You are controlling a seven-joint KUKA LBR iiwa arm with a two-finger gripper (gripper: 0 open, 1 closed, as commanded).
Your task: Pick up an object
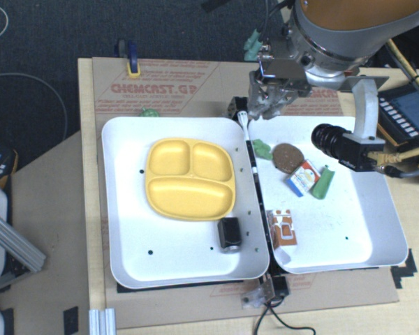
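Note:
My gripper (263,106) hangs over the back rim where the two bins meet, above the far left corner of the right bin (377,236). Just in front of it in that bin lie a small green piece (262,148) and a brown round disc (287,157). A small colourful box (304,178) and a green block (324,183) lie further right. An orange and white packet (283,227) lies near the divider at the front. The left bin (126,243) holds a yellow divided plate (190,179) and a small black object (229,232).
A black cylinder (336,145) on a white bracket juts over the right bin's back right part. The arm's large grey and orange body (356,12) looms above the back edge. A blue and yellow clamp (132,58) sits on the cardboard at the back left.

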